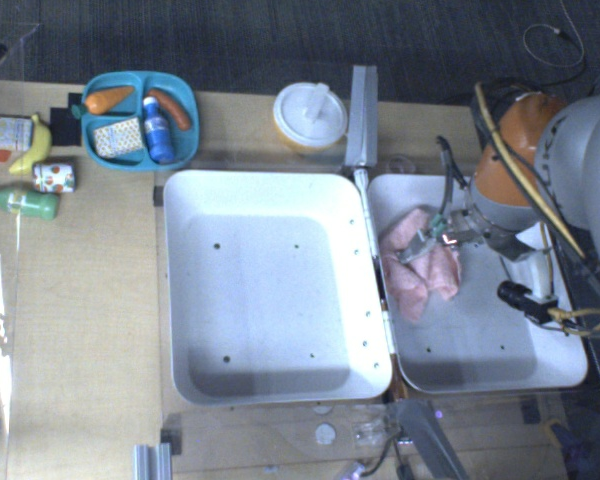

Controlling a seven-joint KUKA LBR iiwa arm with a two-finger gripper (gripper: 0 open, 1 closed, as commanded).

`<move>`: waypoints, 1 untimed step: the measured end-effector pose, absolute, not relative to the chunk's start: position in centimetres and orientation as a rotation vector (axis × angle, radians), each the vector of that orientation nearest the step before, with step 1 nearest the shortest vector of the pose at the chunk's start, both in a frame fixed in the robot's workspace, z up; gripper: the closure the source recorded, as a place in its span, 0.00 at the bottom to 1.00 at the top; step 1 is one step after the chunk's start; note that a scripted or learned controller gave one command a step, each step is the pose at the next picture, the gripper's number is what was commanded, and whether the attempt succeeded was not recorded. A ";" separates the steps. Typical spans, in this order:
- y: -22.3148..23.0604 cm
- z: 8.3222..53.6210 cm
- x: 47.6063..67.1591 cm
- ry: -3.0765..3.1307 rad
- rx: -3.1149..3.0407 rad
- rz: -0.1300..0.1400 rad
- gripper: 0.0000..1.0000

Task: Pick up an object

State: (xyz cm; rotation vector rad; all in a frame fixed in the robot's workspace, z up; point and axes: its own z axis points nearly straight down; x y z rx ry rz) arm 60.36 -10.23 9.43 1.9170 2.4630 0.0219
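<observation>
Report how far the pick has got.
Done: the gripper has reached the right bin and sits low over the pink cloth. In hand: it is at the cloth's upper edge, but a grasp can't be confirmed. Left: gripping and lifting; the cloth lies on the bin floor.

My arm is a thick, rounded grey body at the right of the scene, smooth and pale, with an orange band wrapping it above the wrist. A yellow cable runs down across the orange and grey parts, with a thin black cable beside it. Below the band I see a darker grey wrist block with a small white part under it. The gripper is slim, dark metal, with a tiny green and red light spot on it.
</observation>
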 end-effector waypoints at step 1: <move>-10.1 9.4 57.1 2.433 1.953 0.023 0.00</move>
